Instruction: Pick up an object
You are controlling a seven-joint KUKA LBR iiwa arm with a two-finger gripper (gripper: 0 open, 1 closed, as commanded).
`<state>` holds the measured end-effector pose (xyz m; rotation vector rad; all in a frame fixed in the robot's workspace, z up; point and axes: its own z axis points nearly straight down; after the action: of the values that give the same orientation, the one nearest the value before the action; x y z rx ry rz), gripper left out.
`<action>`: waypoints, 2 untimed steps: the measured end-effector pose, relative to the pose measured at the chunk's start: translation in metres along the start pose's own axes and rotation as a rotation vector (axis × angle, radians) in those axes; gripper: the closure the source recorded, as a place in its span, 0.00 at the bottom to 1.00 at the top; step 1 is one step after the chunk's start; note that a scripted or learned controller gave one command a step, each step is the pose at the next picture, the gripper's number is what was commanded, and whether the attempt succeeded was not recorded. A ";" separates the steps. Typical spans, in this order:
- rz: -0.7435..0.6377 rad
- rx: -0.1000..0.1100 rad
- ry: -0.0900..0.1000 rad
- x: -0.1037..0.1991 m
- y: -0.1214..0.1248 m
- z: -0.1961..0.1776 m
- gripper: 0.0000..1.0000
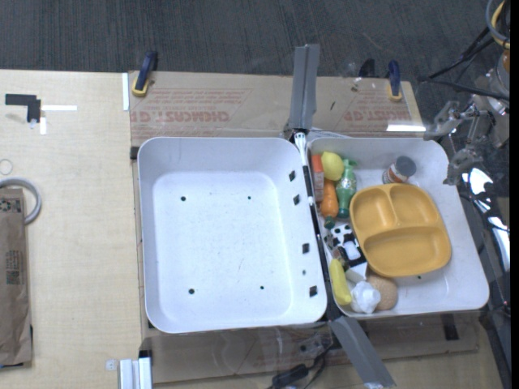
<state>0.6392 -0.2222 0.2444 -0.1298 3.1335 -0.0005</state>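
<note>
The right bin (466,294) holds a yellow divided plate (403,229). Along its left wall lie a lemon (332,165), a green bottle (346,186) and an orange carrot-like piece (328,203). A black-and-white item (345,241) and a banana (339,282) lie nearer the front. A crumpled white thing (365,298) and a tan round thing (384,292) sit at the front. A small brown-topped can (400,169) stands at the back. My gripper (470,148) hangs as a metallic cluster over the bin's far right corner, apart from every object.
The left bin (219,241) stands beside the right one, with a grey divider post (305,87) behind their shared wall. Cardboard with blue clamps (146,73) lies behind the bins. A brown paper bag (12,274) lies on the bench at the far left. Cables run at the right edge.
</note>
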 end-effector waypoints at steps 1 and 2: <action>-0.304 -0.001 0.001 0.063 0.006 0.025 0.00; -0.411 -0.001 0.000 0.110 0.010 -0.044 0.00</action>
<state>0.5282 -0.2215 0.2883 -0.7673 3.0412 -0.0011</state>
